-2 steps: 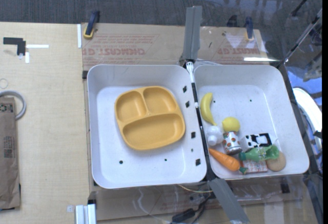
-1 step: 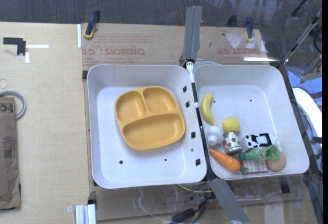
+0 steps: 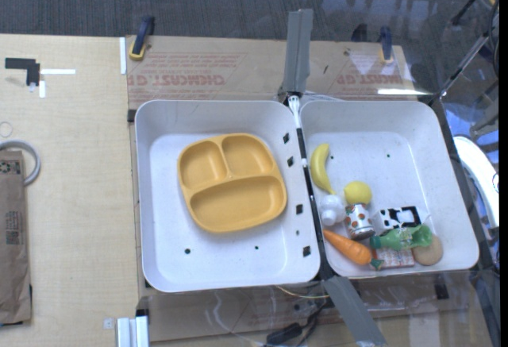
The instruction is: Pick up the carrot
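Observation:
The carrot (image 3: 349, 248) is orange and lies slanted near the front left corner of the right bin (image 3: 397, 127). It touches a small spotted can (image 3: 359, 221) just behind it and a green leafy item (image 3: 405, 240) to its right.
A yellow divided plate (image 3: 232, 181) sits in the left bin (image 3: 159, 202). The right bin also holds a banana (image 3: 319, 167), a lemon (image 3: 357, 194), a white item (image 3: 330, 212), a black-and-white toy (image 3: 397, 217), a red packet (image 3: 393, 260) and a tan round item (image 3: 429, 252).

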Available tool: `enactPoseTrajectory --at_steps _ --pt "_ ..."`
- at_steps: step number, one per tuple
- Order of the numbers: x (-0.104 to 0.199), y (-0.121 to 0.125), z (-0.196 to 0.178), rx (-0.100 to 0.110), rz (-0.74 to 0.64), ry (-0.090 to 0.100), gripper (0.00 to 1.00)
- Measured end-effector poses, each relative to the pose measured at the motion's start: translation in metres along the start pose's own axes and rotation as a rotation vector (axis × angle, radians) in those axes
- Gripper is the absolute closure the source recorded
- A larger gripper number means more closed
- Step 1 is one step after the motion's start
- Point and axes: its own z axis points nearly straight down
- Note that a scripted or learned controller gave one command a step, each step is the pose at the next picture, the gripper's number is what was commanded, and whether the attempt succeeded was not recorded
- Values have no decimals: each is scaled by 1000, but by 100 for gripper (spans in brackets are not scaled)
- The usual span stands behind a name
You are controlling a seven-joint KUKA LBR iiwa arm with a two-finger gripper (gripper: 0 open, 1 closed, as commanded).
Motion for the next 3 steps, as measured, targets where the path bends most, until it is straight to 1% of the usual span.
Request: enactPoseTrajectory --at_steps 1,2,3 --pt "-22 -21 1 -2 -87 -1 0" --pt "-71 19 3 -4 -734 -3 0" --pt "-71 17 -4 -4 -731 -10 100"
